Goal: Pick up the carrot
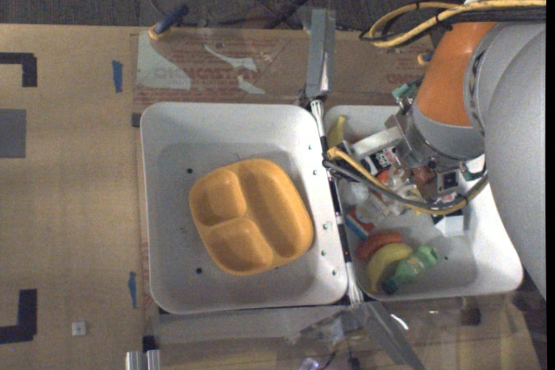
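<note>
Carrot (379, 242): orange-red piece low in right bin (499, 269), touching yellow banana (388, 260), green item (412, 266) just beside. Likely light, stiff plastic toy, smooth, may slip; grasp across bare middle. One end hidden under clutter. Gripper (401, 178) above, buried among cables; grip state cannot tell. Yellow divided plate (251, 215) in left bin (165, 186).
</note>
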You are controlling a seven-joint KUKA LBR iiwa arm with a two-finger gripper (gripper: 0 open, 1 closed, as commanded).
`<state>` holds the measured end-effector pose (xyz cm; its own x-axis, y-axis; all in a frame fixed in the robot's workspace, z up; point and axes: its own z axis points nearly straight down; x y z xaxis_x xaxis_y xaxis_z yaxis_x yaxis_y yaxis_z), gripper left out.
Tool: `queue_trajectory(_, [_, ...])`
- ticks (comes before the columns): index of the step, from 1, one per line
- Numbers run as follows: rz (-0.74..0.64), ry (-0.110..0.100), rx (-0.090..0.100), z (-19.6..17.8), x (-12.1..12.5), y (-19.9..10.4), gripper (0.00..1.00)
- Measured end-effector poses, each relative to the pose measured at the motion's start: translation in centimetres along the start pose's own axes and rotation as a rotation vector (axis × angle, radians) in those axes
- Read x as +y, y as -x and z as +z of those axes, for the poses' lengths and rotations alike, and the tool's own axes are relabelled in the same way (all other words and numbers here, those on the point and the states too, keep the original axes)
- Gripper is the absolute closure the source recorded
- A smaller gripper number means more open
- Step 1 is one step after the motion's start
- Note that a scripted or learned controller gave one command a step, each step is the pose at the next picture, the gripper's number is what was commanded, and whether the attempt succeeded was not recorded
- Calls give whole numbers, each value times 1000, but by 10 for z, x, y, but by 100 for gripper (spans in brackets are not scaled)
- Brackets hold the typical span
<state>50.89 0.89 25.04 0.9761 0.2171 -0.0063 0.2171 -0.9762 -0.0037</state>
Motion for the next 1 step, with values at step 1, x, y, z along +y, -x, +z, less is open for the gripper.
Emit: queue_trajectory(1, [14, 1, 1, 1, -16, 27, 100])
